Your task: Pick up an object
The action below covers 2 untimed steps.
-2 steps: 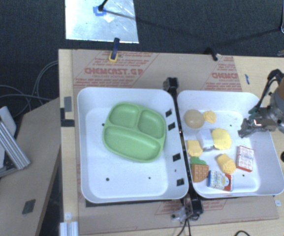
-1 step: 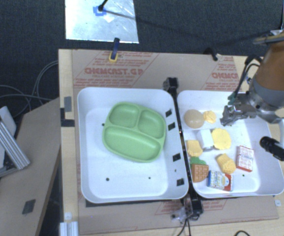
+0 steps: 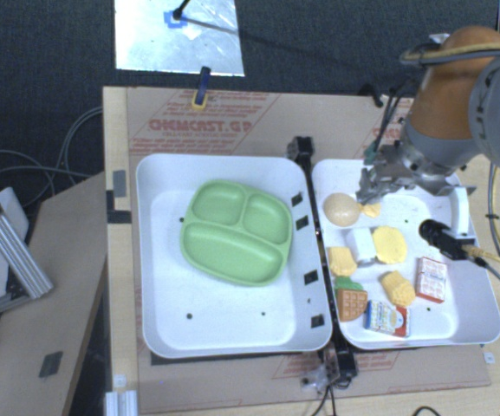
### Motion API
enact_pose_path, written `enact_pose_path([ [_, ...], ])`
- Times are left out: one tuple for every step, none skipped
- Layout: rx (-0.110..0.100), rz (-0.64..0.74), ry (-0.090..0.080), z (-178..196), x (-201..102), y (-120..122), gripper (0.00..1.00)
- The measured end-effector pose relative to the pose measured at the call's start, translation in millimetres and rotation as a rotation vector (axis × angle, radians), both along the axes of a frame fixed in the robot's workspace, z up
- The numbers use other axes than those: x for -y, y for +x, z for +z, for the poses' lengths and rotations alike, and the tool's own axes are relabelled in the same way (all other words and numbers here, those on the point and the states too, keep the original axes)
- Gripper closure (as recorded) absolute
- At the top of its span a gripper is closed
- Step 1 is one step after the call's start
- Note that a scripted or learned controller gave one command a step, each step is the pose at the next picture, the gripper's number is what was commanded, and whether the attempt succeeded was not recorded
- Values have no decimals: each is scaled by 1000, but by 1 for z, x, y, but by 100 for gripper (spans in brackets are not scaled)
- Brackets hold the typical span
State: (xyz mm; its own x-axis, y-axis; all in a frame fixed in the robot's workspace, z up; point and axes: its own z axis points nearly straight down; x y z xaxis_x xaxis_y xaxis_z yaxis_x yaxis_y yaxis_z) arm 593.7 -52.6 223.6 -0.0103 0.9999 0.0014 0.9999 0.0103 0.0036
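I see the desk (image 3: 118,302) under a cardboard sheet (image 3: 232,120), with two white bins side by side on it. The arm (image 3: 457,85) reaches in from the right and bends down over the back of the right bin (image 3: 470,315). The left bin (image 3: 172,319) holds a green plate (image 3: 237,232) with three sections, lying flat near the bin's middle.

The jaws hang low over the back left part of the right bin. From this angle I can't tell whether they are open or closed, or whether they have anything.

Everything there is to pick is in the right bin:
- A yellow disc (image 3: 390,244) lies near the middle.
- A beige egg (image 3: 340,208) lies just left of the jaws, close to the wall next to the left bin.
- A red pack (image 3: 431,279) lies to the right.
- A blue carton (image 3: 386,318) is nearest the front edge.
- A waffle (image 3: 351,303) lies just left of the carton.
- A corn cob (image 3: 395,286) lies between the disc and the carton.
- A yellow wedge (image 3: 342,261) lies in front of the egg.
- A white block (image 3: 364,243) lies against the disc's left side.
- A small yellow bit (image 3: 371,211) sits right at the jaws, beside the egg
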Motion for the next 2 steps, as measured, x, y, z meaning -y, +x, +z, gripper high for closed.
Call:
enact_pose_path([
  [1, 0, 1, 9, -51, 21, 100],
  [0, -1, 1, 9, -93, 43, 100],
])
